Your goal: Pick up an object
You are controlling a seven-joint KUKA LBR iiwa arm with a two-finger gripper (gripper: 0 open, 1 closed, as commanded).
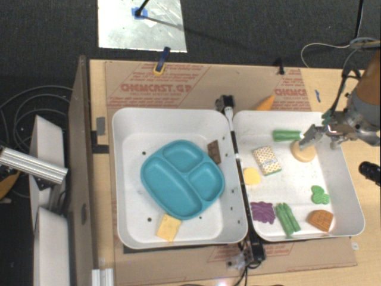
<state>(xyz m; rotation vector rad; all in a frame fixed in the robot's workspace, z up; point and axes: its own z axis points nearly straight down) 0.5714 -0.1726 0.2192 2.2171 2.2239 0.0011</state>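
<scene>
In the right bin (348,186) lie several toy foods: a green cylinder (286,135), a tan round piece (303,154), a checkered block (266,160), a yellow piece (252,176), purple grapes (262,212), green beans (287,217), a small green floret (319,194) and an orange waffle (321,220). My gripper (314,137) reaches in from the right over the bin's far right part. It hangs just above the tan round piece and right of the green cylinder. Nothing is visibly held in it.
The left bin (128,159) holds a teal divided plate (181,178), a brown block (214,152) by the right wall and a yellow cracker (168,227) near the front. An orange piece (266,103) lies on the cardboard behind the bins. Cables run at far right.
</scene>
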